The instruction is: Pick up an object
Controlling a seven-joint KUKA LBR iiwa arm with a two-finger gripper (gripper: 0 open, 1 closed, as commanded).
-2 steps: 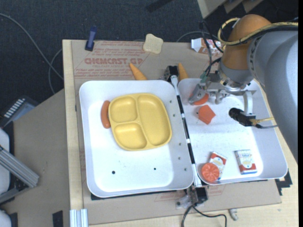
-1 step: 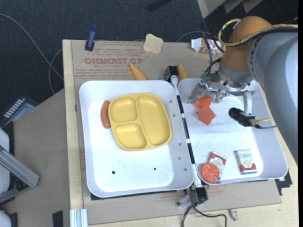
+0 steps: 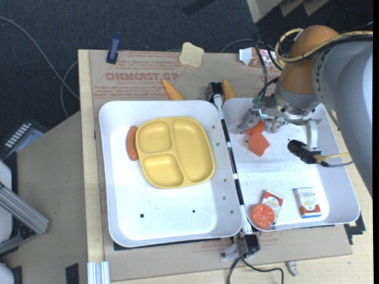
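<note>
Camera view, my inventory from the remote station:

1. Surface: a brown cardboard-covered surface with red printed lettering, carrying both bins.
2. Left shallow white bin. Contents: a yellow plastic plate with three compartments, lying toward the far half of the bin; a red-orange toy sausage touching the plate's left rim.
3. Right shallow white bin. Contents: an orange-red block in the far left part; a small red-and-white carton near the front edge, with a round red toy tomato just beside it at the front; a second small red-and-white carton to their right, apart from both.
4. Grey arm with an orange band, reaching in from the right, its wrist over the far part of the right bin.
5. Jaws: low over the bin's far left corner, directly above the orange-red block and very near it. I cannot tell whether the jaws are open or closed, nor whether they touch the block.
6. Loose items on the surface behind the bins: a pale toy bread slice, an orange toy carrot, a second small orange piece, and a dark blue clip-like object at the far left edge.
</note>
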